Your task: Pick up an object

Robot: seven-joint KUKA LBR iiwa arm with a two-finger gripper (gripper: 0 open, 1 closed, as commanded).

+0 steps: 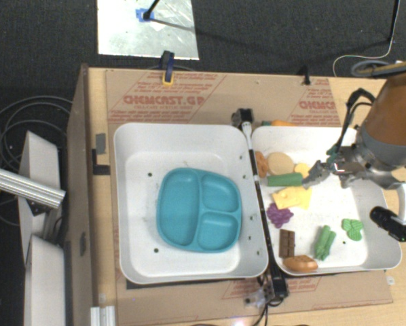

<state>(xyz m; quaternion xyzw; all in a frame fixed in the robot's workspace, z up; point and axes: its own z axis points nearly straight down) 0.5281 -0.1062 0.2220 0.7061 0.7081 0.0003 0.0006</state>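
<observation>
Hot dog lies low; yellow cheese just left of pincer, state unclear.

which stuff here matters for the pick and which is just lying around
Job: gripper, green block, yellow piece, grapes, right bin.
Lying about: blue plate, left bin, foil sheet, cables.

A blue plastic plate with three sections lies in the left white bin. Brown cardboard with red letters covers the surface. A shiny metal sheet lies on the dark floor
</observation>
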